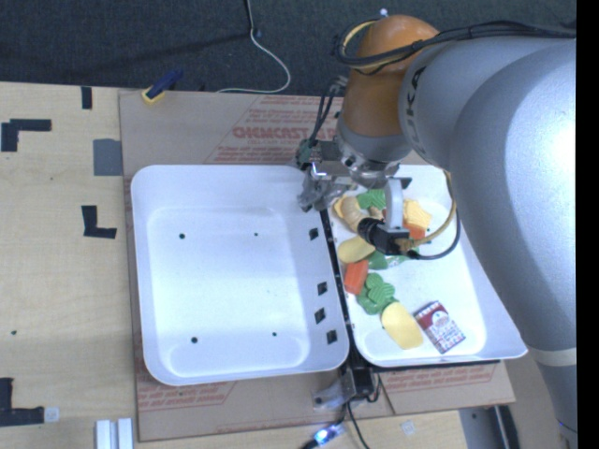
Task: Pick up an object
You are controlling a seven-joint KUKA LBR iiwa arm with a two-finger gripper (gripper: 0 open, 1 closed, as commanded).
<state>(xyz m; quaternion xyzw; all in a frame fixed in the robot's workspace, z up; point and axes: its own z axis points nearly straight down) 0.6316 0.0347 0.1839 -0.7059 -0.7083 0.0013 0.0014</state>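
You are looking at a pick not yet made. The gripper (348, 190) is hanging over the far end of the right bin (487, 330), just above the toys (360, 249) heaped there. You cannot tell its opening or whether it is holding anything. Grasping and lifting are left to do.

Left bin (225, 288) and right bin (473, 297) smooth white plastic, faintly glossy; yellow toy piece (401, 325) shiny plastic; matt brown cardboard sheet (225, 124); pale wood-grain worktop (56, 279); arm (505, 129) satin grey, its orange band (388, 64) glossy.
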